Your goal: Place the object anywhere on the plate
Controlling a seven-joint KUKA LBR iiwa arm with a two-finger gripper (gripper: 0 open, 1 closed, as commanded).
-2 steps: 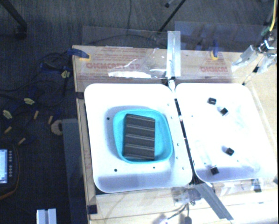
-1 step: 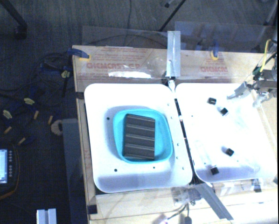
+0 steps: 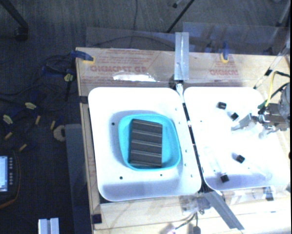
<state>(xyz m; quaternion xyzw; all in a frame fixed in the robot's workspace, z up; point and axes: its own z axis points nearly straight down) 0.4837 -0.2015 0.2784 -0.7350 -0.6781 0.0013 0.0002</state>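
Your end effector (image 3: 246, 122) sits over the right bin (image 3: 209, 145), toward its right side; the picture is too blurred there to tell you whether it is open or closed. Four small black pieces (image 3: 239, 158) lie scattered on that bin's floor around it. In the left bin (image 3: 99, 174), well apart from the end effector, the dark ribbed block (image 3: 146, 143) lies flat on the blue plate (image 3: 122, 150). Both bins rest on the table (image 3: 136, 62).

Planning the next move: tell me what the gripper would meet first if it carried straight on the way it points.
The gripper points left across the right bin. A small black piece lies close beside that line; otherwise the bin's left wall comes first, though height is unclear.
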